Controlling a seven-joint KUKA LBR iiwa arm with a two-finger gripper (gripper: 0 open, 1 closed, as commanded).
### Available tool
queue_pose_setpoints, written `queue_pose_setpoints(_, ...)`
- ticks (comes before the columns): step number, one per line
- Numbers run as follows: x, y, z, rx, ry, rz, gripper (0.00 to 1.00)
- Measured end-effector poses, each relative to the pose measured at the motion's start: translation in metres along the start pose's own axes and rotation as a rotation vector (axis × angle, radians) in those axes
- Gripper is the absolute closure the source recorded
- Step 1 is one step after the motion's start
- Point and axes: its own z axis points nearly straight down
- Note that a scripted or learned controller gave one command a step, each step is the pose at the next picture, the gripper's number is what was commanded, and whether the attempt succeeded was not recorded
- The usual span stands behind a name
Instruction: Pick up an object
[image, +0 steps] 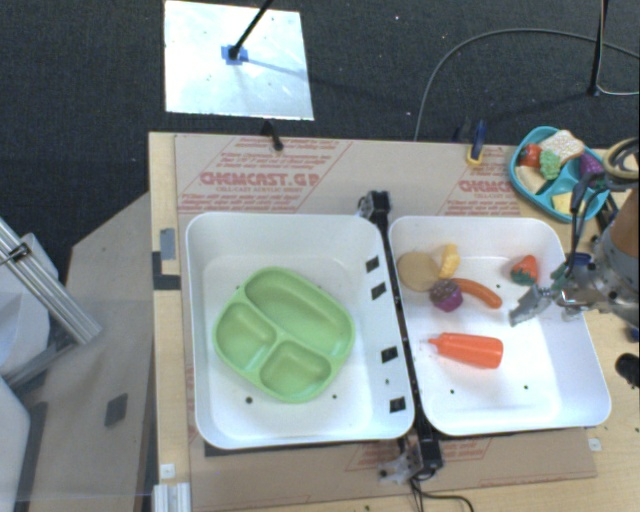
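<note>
Nothing had been lifted yet. The pincer (527, 306) hovered at the right bin's (580, 400) three o'clock edge; how far open it stood I cannot tell. The orange carrot (467, 348) lay at its seven o'clock, ungrasped.

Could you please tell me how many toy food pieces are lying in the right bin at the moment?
6, none apparently hidden: tan disc and yellow piece at the far left, purple piece, sausage, red piece by the hand, carrot nearer.
</note>
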Motion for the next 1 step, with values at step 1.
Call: queue_pose_setpoints(1,0.0,0.0012,-0.0111,-0.004,-0.001,-0.003,1.0)
